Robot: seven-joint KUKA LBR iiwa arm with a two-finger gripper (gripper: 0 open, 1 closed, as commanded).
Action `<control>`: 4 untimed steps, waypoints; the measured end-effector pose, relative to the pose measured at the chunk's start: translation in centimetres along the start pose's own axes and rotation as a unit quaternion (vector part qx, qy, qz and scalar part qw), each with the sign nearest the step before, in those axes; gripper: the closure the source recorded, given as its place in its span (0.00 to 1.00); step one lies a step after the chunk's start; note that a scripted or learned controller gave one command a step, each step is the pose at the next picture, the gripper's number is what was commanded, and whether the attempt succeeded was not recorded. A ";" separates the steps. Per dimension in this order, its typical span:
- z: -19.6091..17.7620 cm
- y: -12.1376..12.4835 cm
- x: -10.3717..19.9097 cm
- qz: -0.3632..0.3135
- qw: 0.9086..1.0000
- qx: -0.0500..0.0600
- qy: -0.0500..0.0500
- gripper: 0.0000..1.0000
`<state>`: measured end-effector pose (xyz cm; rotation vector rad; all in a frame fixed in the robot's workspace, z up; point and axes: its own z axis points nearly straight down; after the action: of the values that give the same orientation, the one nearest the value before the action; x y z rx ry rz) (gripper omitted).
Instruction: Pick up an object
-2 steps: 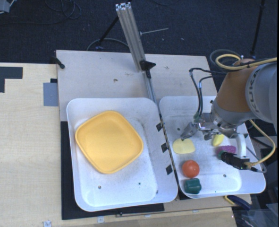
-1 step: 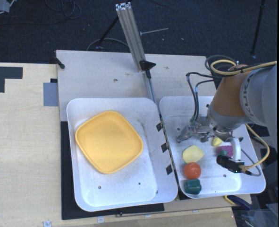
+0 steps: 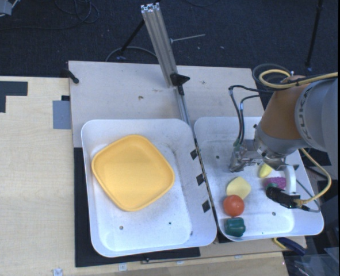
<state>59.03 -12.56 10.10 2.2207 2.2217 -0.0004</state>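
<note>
My gripper (image 3: 239, 162) hangs low over the middle of the right bin (image 3: 216, 138), with the arm coming in from the right. Just below it lies a pale yellow lemon-like piece (image 3: 239, 187). A red tomato-like ball (image 3: 233, 205) sits under that, and a dark green piece (image 3: 235, 227) rests by the bin's front rim. To the gripper's right, a small yellow piece (image 3: 266, 170) and a magenta piece (image 3: 277, 183) are partly hidden by the wrist. I see nothing held in the gripper.
The left bin (image 3: 100, 234) holds a large yellow square plate (image 3: 133, 172). A slanted metal rail (image 3: 163, 45) rises behind the bins. A divider with black clips (image 3: 200, 179) separates the two bins. Cables (image 3: 239, 114) loop above the right bin.
</note>
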 end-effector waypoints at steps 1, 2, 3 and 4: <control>-5.9 0.6 0.0 0.000 1.000 -0.001 0.000 1.00; -10.9 1.6 0.4 0.000 1.000 -0.001 0.000 1.00; -16.8 2.1 0.3 0.000 1.000 -0.001 0.000 1.00; -15.1 1.8 5.6 -0.001 1.000 0.002 0.000 1.00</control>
<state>60.79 -6.97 25.25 2.2197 2.2265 -0.0031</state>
